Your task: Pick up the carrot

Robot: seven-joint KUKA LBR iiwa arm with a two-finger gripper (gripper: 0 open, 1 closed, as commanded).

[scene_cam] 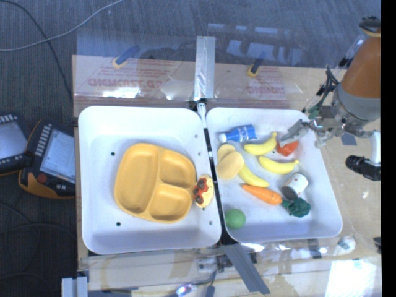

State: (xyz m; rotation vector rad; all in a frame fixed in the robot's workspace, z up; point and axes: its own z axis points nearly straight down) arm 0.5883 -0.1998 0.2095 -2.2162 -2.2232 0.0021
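The two-finger gripper (296,130) reaches in over the upper right of the right-hand shallow white bin (331,212), its fingers slightly spread with nothing between them, just above a small red-orange plastic piece (288,147). Beside that piece lie three yellow plastic bananas (261,146), (278,164), (252,177) and, further left, a blue and white bottle (238,133). The orange plastic carrot (262,194) lies lower in the same bin, well apart from the gripper, near a dark green leafy toy (297,207) and a green ball (234,218). The left white bin (99,228) bears a yellow three-compartment plate (154,181).
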